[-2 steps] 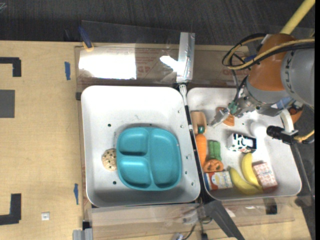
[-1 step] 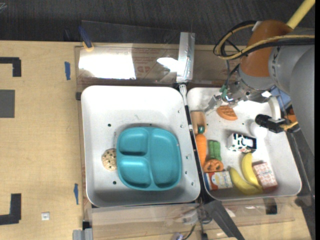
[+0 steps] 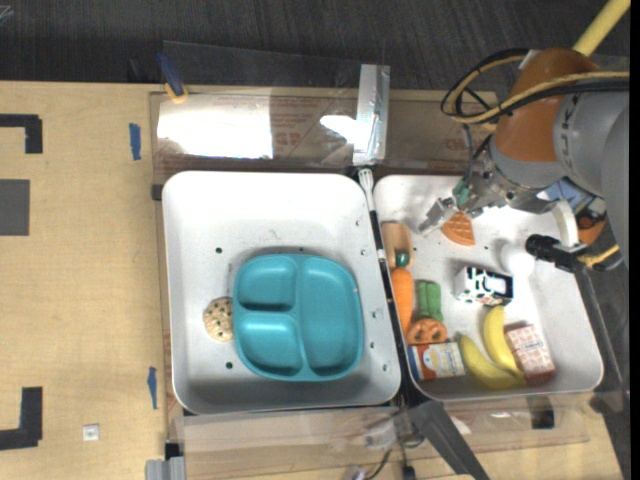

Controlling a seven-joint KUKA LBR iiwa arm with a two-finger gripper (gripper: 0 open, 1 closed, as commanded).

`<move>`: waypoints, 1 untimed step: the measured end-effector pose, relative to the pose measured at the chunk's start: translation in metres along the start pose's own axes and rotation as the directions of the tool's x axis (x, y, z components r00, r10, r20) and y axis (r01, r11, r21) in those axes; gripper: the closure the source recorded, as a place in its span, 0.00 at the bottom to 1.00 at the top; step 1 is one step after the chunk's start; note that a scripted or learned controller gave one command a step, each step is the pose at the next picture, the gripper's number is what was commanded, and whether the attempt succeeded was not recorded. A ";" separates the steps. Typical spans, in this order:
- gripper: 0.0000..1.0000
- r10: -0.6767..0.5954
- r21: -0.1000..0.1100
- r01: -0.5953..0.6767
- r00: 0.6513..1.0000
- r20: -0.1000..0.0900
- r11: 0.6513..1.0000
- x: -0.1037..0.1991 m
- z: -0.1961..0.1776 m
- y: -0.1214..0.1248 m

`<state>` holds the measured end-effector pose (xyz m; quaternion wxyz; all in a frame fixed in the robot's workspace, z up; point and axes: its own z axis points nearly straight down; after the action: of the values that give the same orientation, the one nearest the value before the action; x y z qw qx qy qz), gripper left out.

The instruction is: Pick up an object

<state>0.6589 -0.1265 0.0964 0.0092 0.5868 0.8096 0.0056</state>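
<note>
My gripper hangs over the back of the right bin, low and close to the floor of the bin. An orange wedge-shaped piece lies just below and in front of it, touching or nearly touching the tip. Further forward in the same bin are a black-and-white item, an orange carrot, a green piece, two yellow bananas, a pinkish box and an orange-labelled packet. A brown piece lies by the bin's left wall.
The left bin holds a teal divided plate and a cookie at the plate's left. A clear sheet with a metal strip stands behind the bins. The grey arm with its orange band and cables crosses the right bin's back right corner.
</note>
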 end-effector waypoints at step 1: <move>1.00 -0.001 -0.009 0.002 1.000 0.009 1.000 -0.002 -0.014 0.003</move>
<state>0.6620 -0.1276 0.1106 0.0158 0.5862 0.8100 0.0065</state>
